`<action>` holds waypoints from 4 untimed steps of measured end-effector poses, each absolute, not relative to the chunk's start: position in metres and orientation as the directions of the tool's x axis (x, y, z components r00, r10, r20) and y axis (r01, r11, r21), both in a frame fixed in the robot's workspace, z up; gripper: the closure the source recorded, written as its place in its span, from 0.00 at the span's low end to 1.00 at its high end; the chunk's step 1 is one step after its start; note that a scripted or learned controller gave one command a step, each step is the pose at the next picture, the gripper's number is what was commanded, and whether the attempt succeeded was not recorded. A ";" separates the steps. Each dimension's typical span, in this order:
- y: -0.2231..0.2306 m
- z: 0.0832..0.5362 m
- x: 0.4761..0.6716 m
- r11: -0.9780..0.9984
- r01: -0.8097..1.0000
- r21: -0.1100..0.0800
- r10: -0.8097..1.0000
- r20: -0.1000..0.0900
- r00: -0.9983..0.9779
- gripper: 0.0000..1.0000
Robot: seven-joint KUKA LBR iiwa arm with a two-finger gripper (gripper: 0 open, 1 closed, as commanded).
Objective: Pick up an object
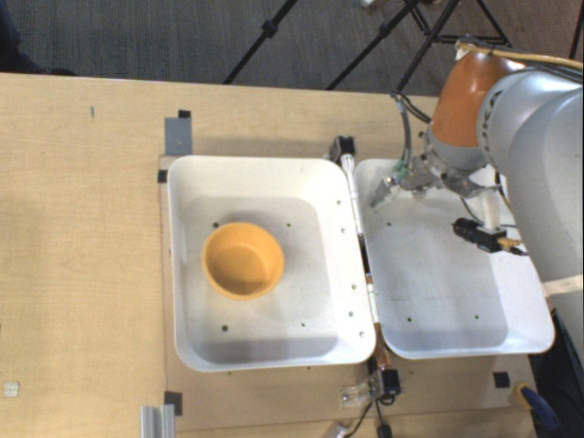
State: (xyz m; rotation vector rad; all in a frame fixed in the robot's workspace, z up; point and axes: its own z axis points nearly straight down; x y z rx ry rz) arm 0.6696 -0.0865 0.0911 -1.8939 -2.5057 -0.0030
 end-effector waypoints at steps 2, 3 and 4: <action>-0.154 0.106 0.654 0.069 0.998 0.005 0.998 -0.002 -0.069 0.00; -0.118 0.089 0.607 -0.001 1.000 0.009 1.000 0.000 0.001 0.00; -0.137 0.106 0.671 0.040 0.999 0.009 0.999 -0.002 -0.040 0.00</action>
